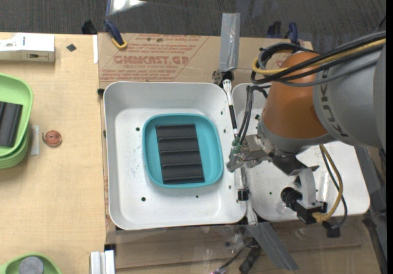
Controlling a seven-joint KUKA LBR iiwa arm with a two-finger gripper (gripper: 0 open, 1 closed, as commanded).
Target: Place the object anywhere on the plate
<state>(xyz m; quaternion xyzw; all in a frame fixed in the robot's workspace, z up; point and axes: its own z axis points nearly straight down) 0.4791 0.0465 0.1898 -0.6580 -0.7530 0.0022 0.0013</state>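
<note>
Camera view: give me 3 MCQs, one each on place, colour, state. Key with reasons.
1. Where does the teal square plastic plate sit?
A. In the left white bin
B. In the right white bin
C. On the wooden bench

2. What colour is the ridged rectangular block on the plate?
A. Orange
B. Black
C. Green

3. Where does the grey arm with the orange band stand?
A. Over the plate
B. Over the right white bin
C. Over the cardboard sheet

Key: 1 A, white bin walls surround the plate. 2 B, it looks dark against the teal. 3 B, the wrist covers that bin, beside the divider.
</note>
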